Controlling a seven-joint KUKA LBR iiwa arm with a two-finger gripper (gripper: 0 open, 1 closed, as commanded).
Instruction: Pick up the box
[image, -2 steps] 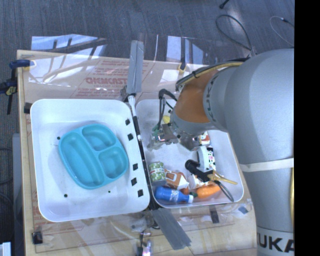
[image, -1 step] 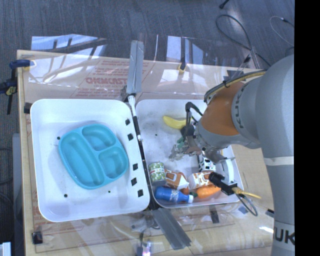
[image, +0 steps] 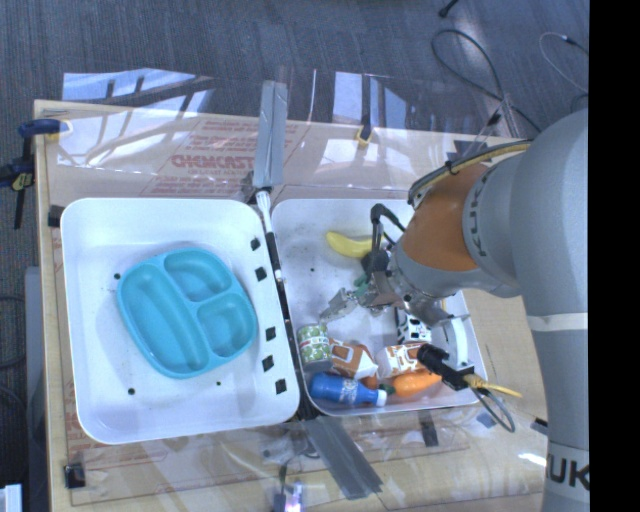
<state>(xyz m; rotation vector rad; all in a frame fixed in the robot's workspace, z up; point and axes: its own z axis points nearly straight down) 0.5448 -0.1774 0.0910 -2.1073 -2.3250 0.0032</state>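
In the right bin (image: 300, 225), a small brown and white box (image: 350, 358) lies near the front wall, between a green can (image: 313, 343) and a second orange and white box (image: 404, 355). My gripper (image: 343, 301) hovers over the middle of this bin, just behind the boxes and the can. Its fingers point left and stand open with nothing between them. The grey arm with its orange band (image: 445, 235) reaches in from the right and hides the bin's right part.
A yellow banana (image: 347, 243) lies at the back of the right bin. A blue bottle (image: 345, 391) and an orange carrot (image: 415, 383) rest along its front wall. The left bin (image: 90, 230) holds a blue divided tray (image: 187, 310).
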